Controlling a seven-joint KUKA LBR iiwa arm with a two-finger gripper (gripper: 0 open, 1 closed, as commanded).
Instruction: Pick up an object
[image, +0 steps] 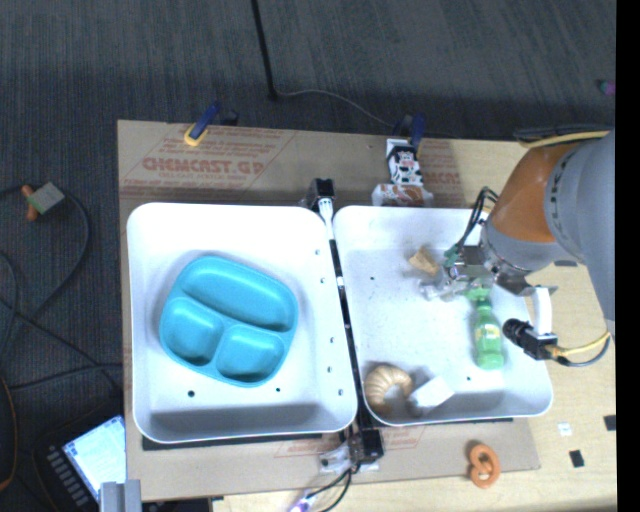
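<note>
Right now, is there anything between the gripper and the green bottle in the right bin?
Nothing visible does. The gripper hangs over the right bin, and the green bottle lies just below it in the picture, with bare bin floor between them. A small tan object lies on the gripper's other side, away from the bottle.

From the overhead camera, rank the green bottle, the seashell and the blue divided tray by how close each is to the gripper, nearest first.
Measured from the gripper in the right bin:
1. Green bottle, just below and to the right of it in the same bin.
2. Seashell, at that bin's near edge, lower left corner.
3. Blue divided tray, farthest, over in the left bin.
</note>
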